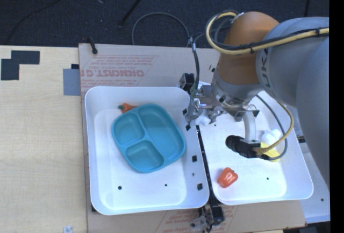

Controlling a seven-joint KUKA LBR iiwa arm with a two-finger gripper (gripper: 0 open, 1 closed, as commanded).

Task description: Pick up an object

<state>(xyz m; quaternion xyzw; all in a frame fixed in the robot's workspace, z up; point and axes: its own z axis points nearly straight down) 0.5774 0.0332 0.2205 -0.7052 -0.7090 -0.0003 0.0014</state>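
gripper (207,109) at far-left corner of right bin (293,190), grip state unreadable | red toy (228,177) near front-left corner | blue plate (148,138) mid left bin (107,197), orange bit (127,107) behind it

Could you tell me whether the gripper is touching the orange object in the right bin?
Apart: the camera view shows bare bin floor between gripper and orange object.

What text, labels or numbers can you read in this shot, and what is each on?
Red print on the cardboard sheet behind the left bin: upside down and blurred, not readable.
Red print on the cardboard's front edge: too small to read.
Dark lettering on the grey arm: partly hidden, not readable.
Blue tray, right bin: none seen.
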